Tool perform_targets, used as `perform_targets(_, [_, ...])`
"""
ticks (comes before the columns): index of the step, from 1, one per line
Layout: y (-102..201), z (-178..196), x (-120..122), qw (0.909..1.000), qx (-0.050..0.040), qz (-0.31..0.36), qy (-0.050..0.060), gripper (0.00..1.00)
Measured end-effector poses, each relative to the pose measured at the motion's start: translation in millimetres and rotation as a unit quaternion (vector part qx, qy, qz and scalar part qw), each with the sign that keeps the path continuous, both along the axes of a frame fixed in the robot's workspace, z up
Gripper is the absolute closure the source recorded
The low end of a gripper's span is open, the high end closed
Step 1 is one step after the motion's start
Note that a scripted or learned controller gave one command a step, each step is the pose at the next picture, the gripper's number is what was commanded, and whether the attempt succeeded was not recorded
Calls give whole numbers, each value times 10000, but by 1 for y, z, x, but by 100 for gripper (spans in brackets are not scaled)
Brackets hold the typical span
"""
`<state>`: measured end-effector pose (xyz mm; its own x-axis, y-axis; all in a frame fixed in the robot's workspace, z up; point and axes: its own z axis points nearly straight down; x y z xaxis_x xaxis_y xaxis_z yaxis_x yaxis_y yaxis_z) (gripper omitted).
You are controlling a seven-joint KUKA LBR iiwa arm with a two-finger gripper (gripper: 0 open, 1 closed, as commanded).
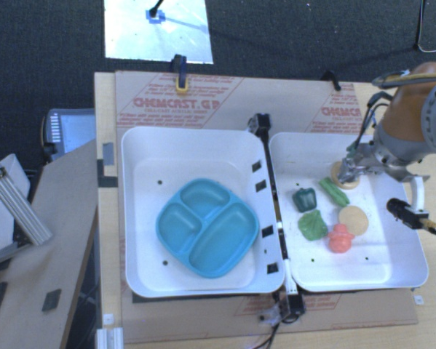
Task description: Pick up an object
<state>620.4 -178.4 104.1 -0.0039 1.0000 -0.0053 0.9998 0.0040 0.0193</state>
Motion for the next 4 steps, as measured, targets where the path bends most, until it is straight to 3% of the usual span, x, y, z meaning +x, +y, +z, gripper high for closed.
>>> perform_targets(1, [8,57,1,10000,25,5,90,100])
perform_targets(3, [14,168,-3,10000,21,9,76,100])
perform_targets(4, [63,154,-16,9999,27,15,96,100])
